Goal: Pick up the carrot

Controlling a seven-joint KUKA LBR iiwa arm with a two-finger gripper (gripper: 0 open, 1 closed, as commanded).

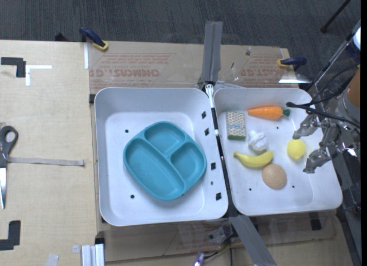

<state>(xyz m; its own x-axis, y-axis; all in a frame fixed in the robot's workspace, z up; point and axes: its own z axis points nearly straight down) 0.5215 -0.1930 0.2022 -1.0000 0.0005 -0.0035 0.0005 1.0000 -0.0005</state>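
Near bench edge: grey metal strut slanting under two shallow white plastic bins.

Left bin: teal three-compartment plastic plate, tilted diagonal.

Right bin: orange carrot with green stem near far wall, lying crosswise; green-white sponge block, small white crumpled object, yellow banana, tan egg-shaped ball, yellow lemon.

Surroundings: light wooden bench top, scissors at left edge, cardboard sheet clamped at far side, dark carpet beyond.

Two-finger gripper over right bin's right side, just beside lemon, fingers spread, nothing between them; carrot well apart.
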